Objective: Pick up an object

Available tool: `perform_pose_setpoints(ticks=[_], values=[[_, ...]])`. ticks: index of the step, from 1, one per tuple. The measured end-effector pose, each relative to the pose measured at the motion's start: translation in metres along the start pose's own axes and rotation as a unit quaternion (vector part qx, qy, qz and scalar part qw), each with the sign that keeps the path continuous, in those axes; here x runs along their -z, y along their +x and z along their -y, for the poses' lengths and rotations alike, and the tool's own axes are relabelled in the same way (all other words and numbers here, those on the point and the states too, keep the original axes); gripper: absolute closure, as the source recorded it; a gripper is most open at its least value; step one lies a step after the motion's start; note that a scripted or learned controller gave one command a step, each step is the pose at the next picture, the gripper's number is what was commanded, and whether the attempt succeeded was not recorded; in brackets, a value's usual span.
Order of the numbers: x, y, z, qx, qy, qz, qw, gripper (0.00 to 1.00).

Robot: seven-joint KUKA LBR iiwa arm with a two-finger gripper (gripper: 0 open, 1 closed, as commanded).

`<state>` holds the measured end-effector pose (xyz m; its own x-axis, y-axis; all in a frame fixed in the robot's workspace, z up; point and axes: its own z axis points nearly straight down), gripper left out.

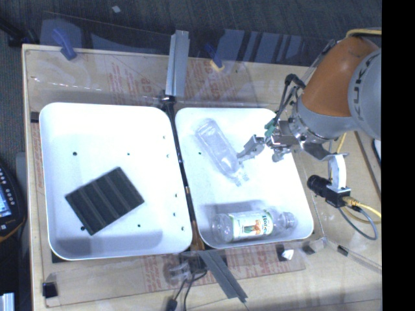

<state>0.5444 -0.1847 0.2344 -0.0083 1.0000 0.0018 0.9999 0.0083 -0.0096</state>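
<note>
My arm: coming in from the right side, orange band up near the top right corner, wrist hanging over the right edge of the right bin (295, 173).

My pincer (249, 149): low over the upper middle of the right bin, pointing left — honestly can't tell if it's spread or pressed together from this angle, too small and grey on white.

Clear bottle, upper (219, 148): empty-looking, lying tilted in the upper half of the right bin, its lower end just beside my pincer tip. Touching or not — can't say.

Clear bottle with label (254, 225): lying on its side along the near wall of the right bin, green and orange label facing up, well apart from my pincer.

Left bin (58, 118): has one dark ribbed flat slab (104, 200) lying at a slant in the lower left part.

Worktop (97, 76): light wood, both bins side by side on it.
</note>
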Motion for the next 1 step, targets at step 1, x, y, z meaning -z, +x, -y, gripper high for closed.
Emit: perform_pose_setpoints(ticks=[1], values=[[-0.0264, -0.0231, -0.0441, -0.05, -0.001, 0.0, 0.9987, 0.0]])
